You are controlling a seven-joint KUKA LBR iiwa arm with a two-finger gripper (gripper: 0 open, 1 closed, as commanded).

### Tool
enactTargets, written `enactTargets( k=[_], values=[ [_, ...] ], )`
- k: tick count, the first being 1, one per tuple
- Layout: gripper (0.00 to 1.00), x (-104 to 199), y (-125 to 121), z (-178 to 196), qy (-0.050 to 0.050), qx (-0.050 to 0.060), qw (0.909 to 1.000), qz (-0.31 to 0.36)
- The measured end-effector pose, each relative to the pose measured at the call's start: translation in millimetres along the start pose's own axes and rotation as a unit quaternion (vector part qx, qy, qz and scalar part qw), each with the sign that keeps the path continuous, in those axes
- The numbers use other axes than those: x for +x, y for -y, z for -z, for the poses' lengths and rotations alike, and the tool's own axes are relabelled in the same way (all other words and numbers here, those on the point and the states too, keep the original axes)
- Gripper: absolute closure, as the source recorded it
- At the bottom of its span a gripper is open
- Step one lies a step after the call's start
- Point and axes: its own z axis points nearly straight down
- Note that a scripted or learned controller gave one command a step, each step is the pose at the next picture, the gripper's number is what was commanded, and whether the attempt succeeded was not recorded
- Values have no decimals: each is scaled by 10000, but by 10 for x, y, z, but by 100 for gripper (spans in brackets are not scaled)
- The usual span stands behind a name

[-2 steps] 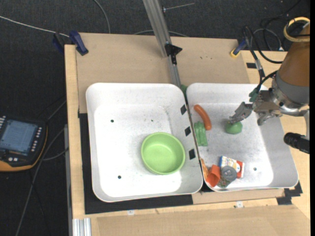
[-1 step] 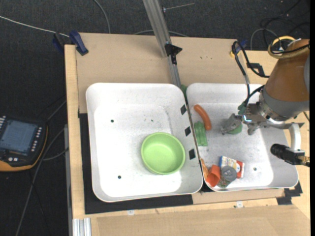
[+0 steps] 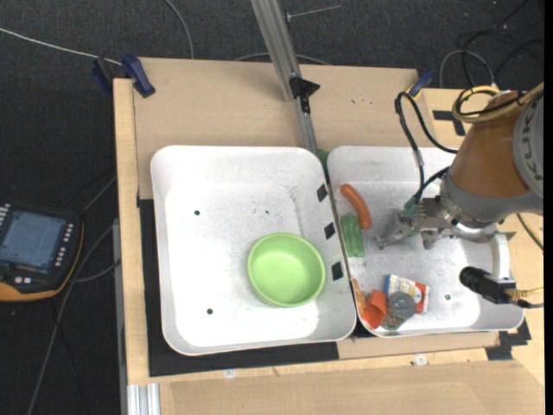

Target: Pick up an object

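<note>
You are looking down on a wooden bench (image 3: 225, 102) carrying two shallow white bins side by side. The left bin (image 3: 207, 197) holds a light green bowl (image 3: 286, 269), upright, sitting toward its lower right corner and close to the divider. The right bin (image 3: 380, 167) holds the loose objects. An orange sausage-shaped piece (image 3: 356, 206) lies at a slant near the bin's left wall, and a green block (image 3: 352, 235) lies just below it, against the same wall. At the near edge of that bin you find a small cluster: an orange cup-like piece (image 3: 374, 308), a grey round disc (image 3: 400, 305) touching it, and a small packet with blue and red print (image 3: 408, 288) just behind the disc.

The arm (image 3: 497, 158) reaches in from the right, its orange band above the wrist, and the jaws hang over the middle of the right bin at the gripper (image 3: 406, 229). The grey metal fingers (image 3: 390, 234) point left toward the green block and appear somewhat spread, though the view is too coarse to be sure; nothing sits between them. The cluster lies below the gripper and apart from it. A black part (image 3: 481, 284) projects from the arm over the bin's right side.
</note>
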Motion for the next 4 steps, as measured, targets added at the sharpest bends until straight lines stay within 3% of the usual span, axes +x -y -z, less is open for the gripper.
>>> enactTargets(
  k=[1,3,4],
  values=[
    [100,-1,-10,123,4,-24,10000,0],
    [100,-93,-71,1000,6,-35,10000,0],
    [100,460,-276,962,0,-19,10000,21]
  ],
)
